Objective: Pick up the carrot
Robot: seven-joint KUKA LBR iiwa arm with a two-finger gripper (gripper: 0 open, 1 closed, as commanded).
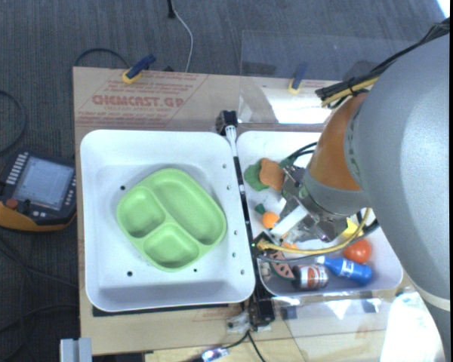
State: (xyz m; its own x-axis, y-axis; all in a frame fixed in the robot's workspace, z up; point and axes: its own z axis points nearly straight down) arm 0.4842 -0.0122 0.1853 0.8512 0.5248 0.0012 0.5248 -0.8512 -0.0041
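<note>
- The small orange carrot is lying in the right shallow white plastic bin, close to that bin's left wall, just below a green rounded toy piece and a brownish-orange lump.
- The two-finger gripper on the grey arm with the orange band is hanging low over the same bin, and the carrot is sitting just beside it, toward the left wall.
- I cannot tell how the gripper is set, since cables and the wrist are crowding it; nothing is visibly being held.
- What could go wrong, as I judge it: the carrot is hugging the wall, so a closing move is likely to be pinching plastic or sliding the carrot away.
- The clutter is adding risk: a red-and-white can, a blue bottle-shaped toy and a round red-orange toy are lying near, and a wrong grab is possible.
- The left white bin, with 1 green 3-compartment plate, is sitting well apart.
</note>
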